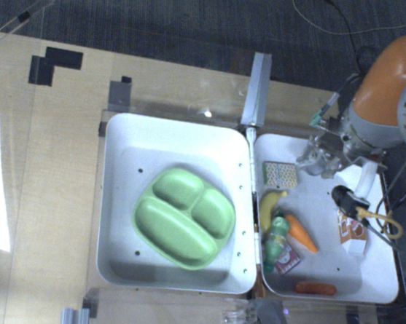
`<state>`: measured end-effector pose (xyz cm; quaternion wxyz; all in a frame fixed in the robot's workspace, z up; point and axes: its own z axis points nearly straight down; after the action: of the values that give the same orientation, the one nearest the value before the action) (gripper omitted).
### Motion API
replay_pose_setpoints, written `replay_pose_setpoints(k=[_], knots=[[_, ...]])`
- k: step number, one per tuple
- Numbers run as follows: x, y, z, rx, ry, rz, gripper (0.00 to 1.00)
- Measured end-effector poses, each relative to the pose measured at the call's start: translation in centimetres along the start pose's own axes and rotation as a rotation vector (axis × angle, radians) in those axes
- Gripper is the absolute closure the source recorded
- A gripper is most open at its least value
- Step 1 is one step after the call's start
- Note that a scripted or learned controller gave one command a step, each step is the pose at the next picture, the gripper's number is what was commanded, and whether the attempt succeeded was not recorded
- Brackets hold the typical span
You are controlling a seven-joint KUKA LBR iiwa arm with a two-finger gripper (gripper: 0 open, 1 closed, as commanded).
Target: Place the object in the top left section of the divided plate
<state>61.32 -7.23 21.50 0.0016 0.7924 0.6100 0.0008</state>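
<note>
The right bin point(386, 288) is crowded. A speckled square pad point(281, 175) lies near its upper left corner. Below it a yellow banana point(269, 206) runs along the left wall. A green bottle point(276, 236) lies just beside the banana, and an orange carrot point(301, 234) lies slantwise against the bottle's right side. A small dark red packet point(288, 261) sits under the bottle's lower end. A red sausage point(315, 288) lies alone near the bottom wall, and a brown and white packet point(352, 231) lies by the right wall.

The gripper point(319, 163) hangs over the upper part of this bin, right of the pad. Nothing can be seen in its grasp, and whether it is spread or closed cannot be made out.

The divided plate point(184, 216) lies in the middle of the left bin point(109, 205), well apart from the gripper, with the wall between the bins in the way. It is pale green, rounded and turned at a slant. It has one long section and two smaller ones, and its top left section point(177, 189) holds nothing.

In all there are two bins, one plate with three sections, and seven things in the right bin, one of each kind except the two packets.
</note>
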Motion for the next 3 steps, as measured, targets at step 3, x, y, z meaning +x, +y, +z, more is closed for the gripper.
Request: replay_pose_setpoints(k=[3], knots=[[17.1, -14.5, 3.5, 0.004, 0.001, -0.070, 1.00]])
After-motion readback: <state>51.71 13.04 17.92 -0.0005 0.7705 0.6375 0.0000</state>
